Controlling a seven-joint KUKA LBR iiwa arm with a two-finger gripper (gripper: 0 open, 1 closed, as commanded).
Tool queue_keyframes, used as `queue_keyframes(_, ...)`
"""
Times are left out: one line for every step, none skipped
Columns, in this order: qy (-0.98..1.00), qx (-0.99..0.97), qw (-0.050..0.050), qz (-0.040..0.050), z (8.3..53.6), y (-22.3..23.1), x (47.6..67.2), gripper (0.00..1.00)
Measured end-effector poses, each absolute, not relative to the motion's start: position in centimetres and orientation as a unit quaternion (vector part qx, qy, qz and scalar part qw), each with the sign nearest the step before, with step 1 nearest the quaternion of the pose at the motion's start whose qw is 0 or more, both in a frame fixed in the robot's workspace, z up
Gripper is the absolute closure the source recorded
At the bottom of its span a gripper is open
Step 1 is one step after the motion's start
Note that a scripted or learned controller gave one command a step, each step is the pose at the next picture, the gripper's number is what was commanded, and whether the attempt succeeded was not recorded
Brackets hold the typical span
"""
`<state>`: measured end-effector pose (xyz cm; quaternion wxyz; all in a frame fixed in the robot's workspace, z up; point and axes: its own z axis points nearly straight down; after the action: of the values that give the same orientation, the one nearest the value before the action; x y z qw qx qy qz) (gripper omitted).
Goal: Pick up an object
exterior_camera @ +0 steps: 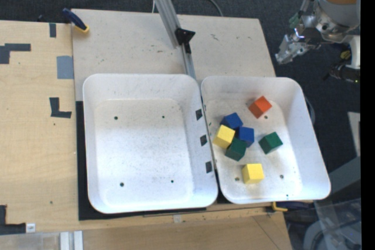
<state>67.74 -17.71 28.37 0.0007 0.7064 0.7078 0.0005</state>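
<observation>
Camera view: my pincer (288, 48) hangs at about 2 o'clock of the frame, outside the right bin (304, 103), past its far right corner and over dark floor beside the bench (135, 38). It is small and blurred here, so I cannot tell how wide it stands; nothing visible in it.

All candidates sit in the right bin. Orange cube (260, 106) lies nearest me, toward the bin's 12 o'clock. A tight cluster sits mid-bin: blue cube (232, 120), second blue cube (246, 135), yellow cube (224, 136), dark green cube (236, 150), touching or nearly so. Green cube (270, 142) sits apart at the cluster's 3 o'clock. A second yellow cube (253, 173) sits alone toward 6 o'clock. Left bin (94, 126) holds no cubes.

Key relation: the orange cube lies at roughly 7 o'clock from my pincer, a short reach in and down over the rim. It stands clear of its neighbours (best pick, I judge). Cubes have no long axis, but the orange one is turned corner-on to the bin walls, so wrist yaw would likely need matching to its faces. The clustered cubes look riskier, with little finger room between them.
</observation>
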Motion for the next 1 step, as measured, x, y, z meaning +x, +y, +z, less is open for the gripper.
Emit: queue_keyframes(0.709,0.705,-0.001,0.0004,28.60,-12.45,65.43,1.00)
